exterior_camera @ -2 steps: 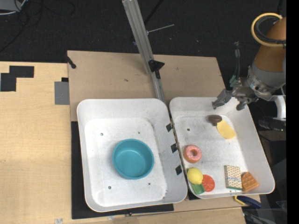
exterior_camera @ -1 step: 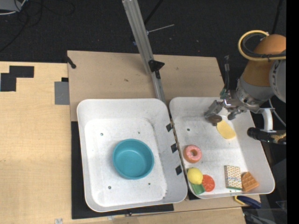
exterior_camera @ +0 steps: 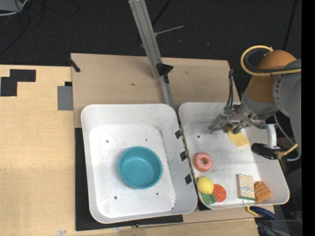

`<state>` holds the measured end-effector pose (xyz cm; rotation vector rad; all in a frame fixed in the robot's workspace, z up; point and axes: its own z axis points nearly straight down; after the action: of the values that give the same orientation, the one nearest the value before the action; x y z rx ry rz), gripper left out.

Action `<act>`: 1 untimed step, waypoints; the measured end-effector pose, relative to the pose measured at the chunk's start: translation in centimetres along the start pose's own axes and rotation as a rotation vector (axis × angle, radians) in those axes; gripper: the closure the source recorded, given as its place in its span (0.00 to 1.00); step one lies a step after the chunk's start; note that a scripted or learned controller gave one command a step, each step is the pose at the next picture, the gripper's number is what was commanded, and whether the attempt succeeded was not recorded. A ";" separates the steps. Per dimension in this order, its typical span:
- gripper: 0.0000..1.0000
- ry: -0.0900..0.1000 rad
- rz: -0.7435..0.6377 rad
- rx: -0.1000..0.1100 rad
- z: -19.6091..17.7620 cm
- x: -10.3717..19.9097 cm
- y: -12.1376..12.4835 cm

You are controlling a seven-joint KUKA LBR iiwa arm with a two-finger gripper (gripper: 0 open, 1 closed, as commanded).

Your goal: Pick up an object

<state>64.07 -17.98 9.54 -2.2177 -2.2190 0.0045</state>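
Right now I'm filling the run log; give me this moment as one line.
tool: over right bin, beside yellow piece | grasp: unclear | left bin: teal bowl

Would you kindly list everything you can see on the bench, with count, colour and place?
bins: two, white, side by side on the bench
bowl: one, teal, in the left bin
doughnut: one, pink, near the middle of the right bin
lemon: one, yellow, front left corner of the right bin, with a green piece below it
tomato: one, red, just right of the lemon
cracker: one, pale with dots, front right of the right bin
waffle piece: one, orange-brown, beside the cracker
yellow object: one, in the right bin under the gripper
metal rail: one, grey, slanting behind the bins
arm: one, grey with orange band, from the right
gripper: one, over the yellow object
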 end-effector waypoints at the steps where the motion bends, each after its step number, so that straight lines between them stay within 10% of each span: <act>1: 1.00 -0.002 0.000 -0.005 -1.3 -0.1 0.1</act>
<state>64.21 -18.04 10.86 -2.2212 -2.2222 0.0004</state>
